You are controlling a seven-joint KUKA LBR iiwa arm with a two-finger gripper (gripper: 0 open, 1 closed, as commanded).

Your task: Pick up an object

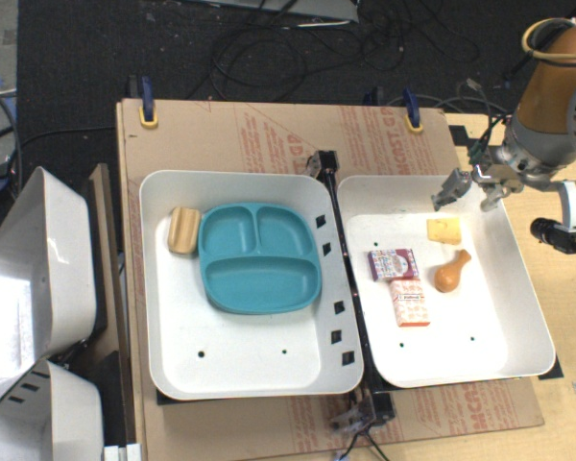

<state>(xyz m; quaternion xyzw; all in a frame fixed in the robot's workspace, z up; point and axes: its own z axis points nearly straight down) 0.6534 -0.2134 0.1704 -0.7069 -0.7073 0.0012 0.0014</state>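
A: So, claw (470,188)?
B: Upper right of frame, over the right bin's (518,286) far edge, fingers spread, nothing between them.
A: Objects?
B: Yellow block (444,230), purple packet (392,262), red box (410,303), brown drumstick (450,272) lie in that bin.

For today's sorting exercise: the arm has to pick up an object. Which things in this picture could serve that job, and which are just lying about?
Belong to the job:
gripper, open
cheese wedge
drumstick
purple packet
red-and-white box
bread piece
teal divided plate
the two white bins

Just lying about:
cables
blue-and-yellow clamps
cardboard sheet
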